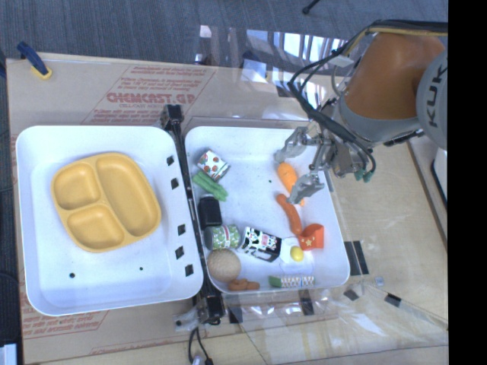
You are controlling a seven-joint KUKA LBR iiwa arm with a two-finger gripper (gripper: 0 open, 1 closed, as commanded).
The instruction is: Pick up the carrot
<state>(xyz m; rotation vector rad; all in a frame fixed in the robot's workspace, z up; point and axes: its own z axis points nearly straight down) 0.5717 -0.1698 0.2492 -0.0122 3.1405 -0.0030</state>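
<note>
Over the right bin (pixel 335 226), the pincer (pixel 298 164) hangs wide open, its fingers on either side of the carrot (pixel 287 176), which lies on the bin floor, gripped by nothing.

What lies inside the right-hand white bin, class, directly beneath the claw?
Beneath the claw lies the carrot, its orange top showing between the fingers. The lower finger covers its far side, and the bin floor under it is hidden.

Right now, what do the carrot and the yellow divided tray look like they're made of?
Carrot: probably molded plastic toy food, judging by its uniform orange and faint sheen. Yellow tray: likely hard plastic, one smooth matte piece with rounded molded compartments.
</note>
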